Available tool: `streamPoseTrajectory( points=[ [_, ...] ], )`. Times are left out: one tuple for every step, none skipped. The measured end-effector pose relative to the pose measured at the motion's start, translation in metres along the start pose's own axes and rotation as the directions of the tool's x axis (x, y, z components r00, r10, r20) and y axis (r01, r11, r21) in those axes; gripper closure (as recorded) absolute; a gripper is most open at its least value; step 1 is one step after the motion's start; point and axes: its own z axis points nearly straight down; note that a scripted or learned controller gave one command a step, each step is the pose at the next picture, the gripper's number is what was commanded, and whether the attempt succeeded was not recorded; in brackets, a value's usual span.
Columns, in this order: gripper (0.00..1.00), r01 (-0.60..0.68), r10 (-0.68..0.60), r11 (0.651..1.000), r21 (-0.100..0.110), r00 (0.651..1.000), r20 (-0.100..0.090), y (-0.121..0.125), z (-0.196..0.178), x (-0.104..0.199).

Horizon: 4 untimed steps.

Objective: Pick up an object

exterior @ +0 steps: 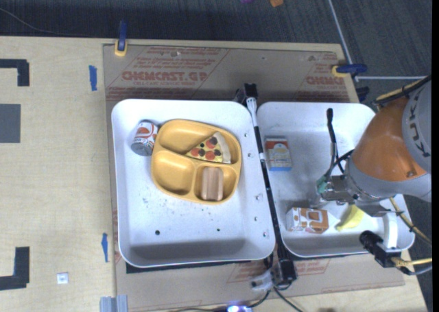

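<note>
We see the claw [328,190] low in right bin [302,115], near snack pack [307,219]; grip can't tell, nothing lifted yet.

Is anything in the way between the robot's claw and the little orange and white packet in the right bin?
Nothing visible is. The gripper hangs in the right bin, just above and right of the orange and white packet, with bare bin floor between them. The yellow piece lies off to the packet's right, not in the path.

Yellow tray [171,166], white bins [130,187], orange-banded grey arm [391,149].
</note>
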Motion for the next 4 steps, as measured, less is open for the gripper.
streamPoseTrajectory(
  points=[
    [0.00,0.000,0.000,1.000,0.000,1.000,0.000,0.000,0.000,0.000],
    [0.00,0.007,-0.007,1.000,0.014,1.000,-0.017,-0.002,0.011,-0.003],
    [0.00,0.003,-0.003,1.000,0.011,1.000,-0.007,-0.003,0.012,0.004],
    [1.00,0.000,0.000,1.000,-0.001,1.000,0.001,0.000,0.000,0.001]
  ],
)
